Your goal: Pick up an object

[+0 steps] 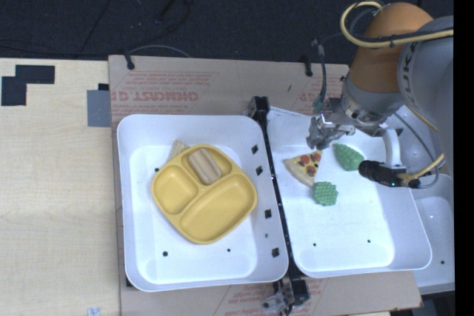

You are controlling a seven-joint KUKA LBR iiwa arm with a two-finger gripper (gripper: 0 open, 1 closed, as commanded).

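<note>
Nothing is seen lifted yet — the gripper (320, 138) is poised just above the pizza slice (304, 167) in the right bin (348, 248), finger spacing unclear — the grasp remains.

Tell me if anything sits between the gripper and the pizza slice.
Nothing visible does. The gripper hangs just above the top end of the pizza slice in the right bin. The green pieces and lie off to the sides, not under the gripper.
</note>
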